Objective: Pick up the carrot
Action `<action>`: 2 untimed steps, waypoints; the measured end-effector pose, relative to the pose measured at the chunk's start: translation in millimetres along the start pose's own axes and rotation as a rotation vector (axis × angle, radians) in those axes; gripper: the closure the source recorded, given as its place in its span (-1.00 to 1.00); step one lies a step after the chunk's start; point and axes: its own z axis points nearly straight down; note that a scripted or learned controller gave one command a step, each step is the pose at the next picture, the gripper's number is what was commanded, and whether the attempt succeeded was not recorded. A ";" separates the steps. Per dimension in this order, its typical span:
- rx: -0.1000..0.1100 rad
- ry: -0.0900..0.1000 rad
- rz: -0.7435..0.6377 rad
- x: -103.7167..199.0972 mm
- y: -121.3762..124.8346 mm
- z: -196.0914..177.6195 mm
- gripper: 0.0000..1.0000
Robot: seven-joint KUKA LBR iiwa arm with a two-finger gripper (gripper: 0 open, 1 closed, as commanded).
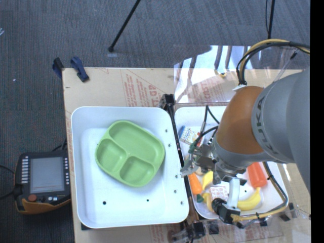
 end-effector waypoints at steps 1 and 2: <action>-0.003 0.002 0.261 -19.5 6.9 -0.5 -1.00; 0.000 0.001 0.021 21.8 -7.2 -0.1 -1.00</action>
